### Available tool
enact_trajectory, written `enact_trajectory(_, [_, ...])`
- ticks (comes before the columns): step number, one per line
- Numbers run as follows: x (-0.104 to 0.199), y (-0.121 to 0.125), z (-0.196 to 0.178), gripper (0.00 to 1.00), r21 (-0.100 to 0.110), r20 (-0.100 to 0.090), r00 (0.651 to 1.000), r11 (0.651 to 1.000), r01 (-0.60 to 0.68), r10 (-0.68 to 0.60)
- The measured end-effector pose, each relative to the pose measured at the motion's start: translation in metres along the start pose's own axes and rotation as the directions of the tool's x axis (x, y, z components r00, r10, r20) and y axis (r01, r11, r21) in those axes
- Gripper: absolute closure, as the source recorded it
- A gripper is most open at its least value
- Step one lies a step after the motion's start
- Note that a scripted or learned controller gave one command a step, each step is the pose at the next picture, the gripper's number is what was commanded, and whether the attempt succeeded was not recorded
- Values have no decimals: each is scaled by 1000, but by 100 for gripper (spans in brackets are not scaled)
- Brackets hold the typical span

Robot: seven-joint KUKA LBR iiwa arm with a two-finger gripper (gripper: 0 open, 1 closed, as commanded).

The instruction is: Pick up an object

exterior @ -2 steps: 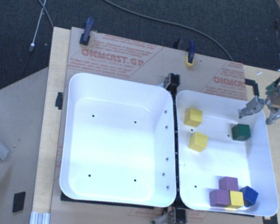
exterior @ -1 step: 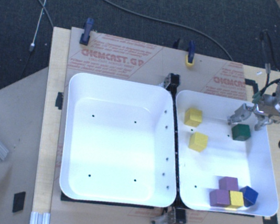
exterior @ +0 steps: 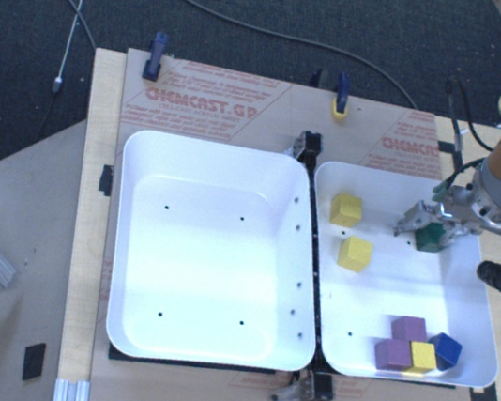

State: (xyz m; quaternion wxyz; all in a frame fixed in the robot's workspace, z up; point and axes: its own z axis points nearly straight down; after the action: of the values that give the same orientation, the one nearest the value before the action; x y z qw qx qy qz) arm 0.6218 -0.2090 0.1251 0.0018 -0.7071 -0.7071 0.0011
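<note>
My gripper [exterior: 429,227] hangs over the far right part of the right bin [exterior: 376,302]. A small dark green block [exterior: 431,238] sits between its fingertips, and the fingers look shut on it. Two yellow blocks [exterior: 346,210] [exterior: 355,253] lie apart on the bin floor to the gripper's left. At the near right corner lies a cluster: two purple blocks [exterior: 408,328] [exterior: 392,354], a yellow block [exterior: 422,356] and a blue block [exterior: 446,350].
The left bin [exterior: 211,264] stands beside the right one, their rims meeting at a black clip [exterior: 309,146]. Blue clamps [exterior: 157,51] [exterior: 342,91] hold the cardboard backing. Cables run across the dark floor behind the bench.
</note>
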Motion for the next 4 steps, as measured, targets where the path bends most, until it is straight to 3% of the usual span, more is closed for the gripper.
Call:
enact_trajectory(1, [0, 2, -14, 100, -7, 1, 1000, 1000, 0, 0])
enact_trajectory(3, [-8, 9, -109, 100, -8, 2, 1000, 1000, 0, 0])
enact_trajectory(4, [43, 13, -98, 100, -5, 0, 1000, 1000, 4, -4])
